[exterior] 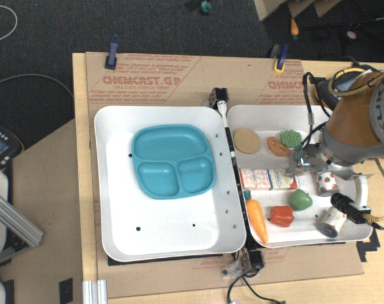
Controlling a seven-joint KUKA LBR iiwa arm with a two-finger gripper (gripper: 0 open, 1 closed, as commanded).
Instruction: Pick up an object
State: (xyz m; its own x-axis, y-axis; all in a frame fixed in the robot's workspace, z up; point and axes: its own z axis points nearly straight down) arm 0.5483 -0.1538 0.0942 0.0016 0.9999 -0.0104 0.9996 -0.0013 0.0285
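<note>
Fingers (301, 162), spread impossible to tell, hang over one striped box (267, 180), near one carrot (256, 221) and one red pepper (281, 216).

KUKA iiwa arm (363, 122), right side of the frame. A broad orange band wraps the rounded link, with grey casing showing at its far right and a grey wrist section beneath it. Black cables loop from the upper part of the arm toward the wrist. The gripper (301, 161) has small metallic parts at the wrist's left end.

Arm reaches in from the right — hand (301, 161) lowered, wrist bent.
</note>
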